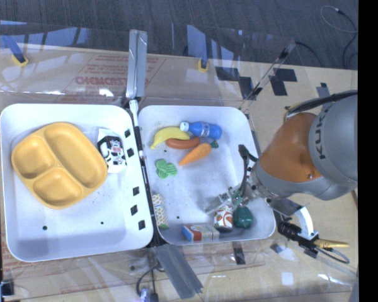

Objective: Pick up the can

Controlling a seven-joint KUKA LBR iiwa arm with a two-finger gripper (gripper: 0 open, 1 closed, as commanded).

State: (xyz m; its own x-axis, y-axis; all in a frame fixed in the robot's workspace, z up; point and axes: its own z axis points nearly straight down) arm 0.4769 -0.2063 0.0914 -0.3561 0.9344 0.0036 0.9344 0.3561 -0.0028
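The can point(223, 219), white with red markings, lies in the right bin point(195, 194) near its front right corner, tilted; its long axis cannot be told. A dark green object point(243, 218) touches its right side; a small carton point(200, 233) lies just left. The arm point(309, 153) bends in over the bin's right wall, gripper point(233, 198) directly above the can; its grip state cannot be told.
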